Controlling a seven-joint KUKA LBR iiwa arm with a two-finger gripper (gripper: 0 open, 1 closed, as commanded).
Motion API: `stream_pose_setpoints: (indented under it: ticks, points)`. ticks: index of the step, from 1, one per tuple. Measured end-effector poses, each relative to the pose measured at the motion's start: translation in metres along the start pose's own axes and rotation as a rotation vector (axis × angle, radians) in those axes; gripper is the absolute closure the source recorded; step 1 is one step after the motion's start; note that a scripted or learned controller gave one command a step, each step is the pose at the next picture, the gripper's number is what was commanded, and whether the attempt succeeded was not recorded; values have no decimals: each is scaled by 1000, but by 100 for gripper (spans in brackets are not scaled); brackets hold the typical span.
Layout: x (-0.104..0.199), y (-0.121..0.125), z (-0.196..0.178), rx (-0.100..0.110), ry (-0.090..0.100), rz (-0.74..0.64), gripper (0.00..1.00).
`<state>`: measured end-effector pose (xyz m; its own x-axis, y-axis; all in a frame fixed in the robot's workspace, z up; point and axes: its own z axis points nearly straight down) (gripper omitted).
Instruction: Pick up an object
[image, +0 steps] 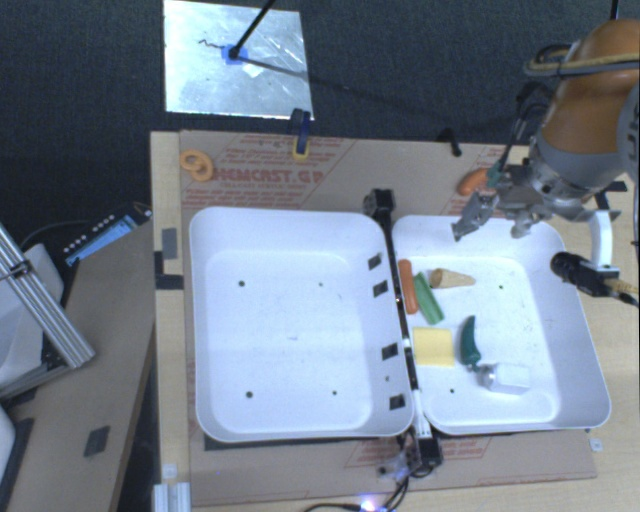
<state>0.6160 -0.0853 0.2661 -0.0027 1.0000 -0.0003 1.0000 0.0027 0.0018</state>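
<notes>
Two white bins sit side by side on the table (170, 330): the left bin (290, 320) and the right bin (500, 330). The pincer (495, 222), fingers spread and holding nothing, hangs over the right bin's upper edge. Below it lie an orange stick (406, 283), a green piece (428, 298), a tan cone (452, 279), a yellow block (433, 347), a teal object (468, 340) and a pale item (505, 377). Red print on the cardboard sheet (330, 170) beneath is too small to read. Dark floor lies across the upper frame.
</notes>
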Motion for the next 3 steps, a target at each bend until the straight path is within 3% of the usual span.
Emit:
stream_pose_setpoints:
  ticks: [1, 2, 3]
  points:
    - [0, 1, -11, -3, 1, -2, 100]
    - [8, 42, -168, -21, -3, -5, 100]
    - [23, 54, -199, -6, -1, -3, 100]
